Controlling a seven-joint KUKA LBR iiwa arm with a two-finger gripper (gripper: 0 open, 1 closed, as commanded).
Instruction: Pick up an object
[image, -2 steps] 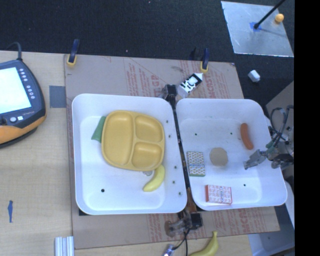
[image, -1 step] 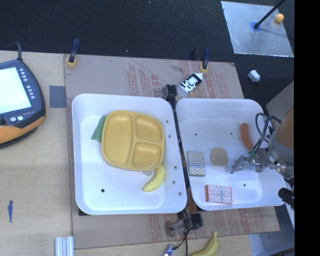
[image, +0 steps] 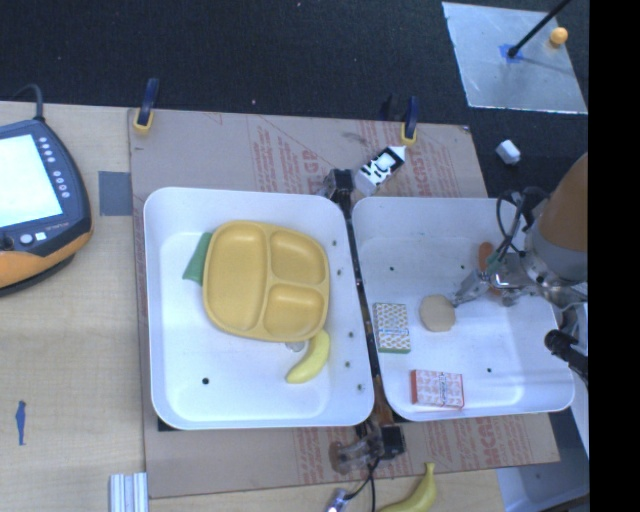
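Scene: two white bins are set side by side on a cardboard sheet on the tabletop (image: 80, 400); the left bin (image: 170, 300) and the right bin (image: 500, 390) touch along their inner rims.
Left bin contents: a yellow divided tray (image: 265, 280) is laid over a green item (image: 195, 260) of which only an edge shows; a banana (image: 310, 362) lies just beside the tray's lower corner.
Right bin contents: a round tan object (image: 437, 313) is seen near the middle, a patterned card (image: 391, 327) lies just to its left, a red-and-white box (image: 437, 388) sits near the front wall, and a small orange piece (image: 485, 253) is seen near the arm.
Arm: the grey arm with its orange band (image: 570, 210) is reached in from the right, over the right bin.
End effector: the end effector (image: 472, 292) is seen low over the right bin, just to the right of the round tan object; whether it is wide or narrow cannot be told, and nothing is seen held in it.
Likely target: the round tan object is judged the nearest candidate, being just beside the tip and apart from the card.
Step in hand: the approach is judged to be under way, with no grasp yet made.
How it is best done: the tip should be centred over the round tan object, so that it is straddled evenly and not nudged toward the card; the descent should be kept vertical and stopped short of the bin floor.
Risk: a rounded, low shape may be squeezed out sideways if it is caught off-centre.
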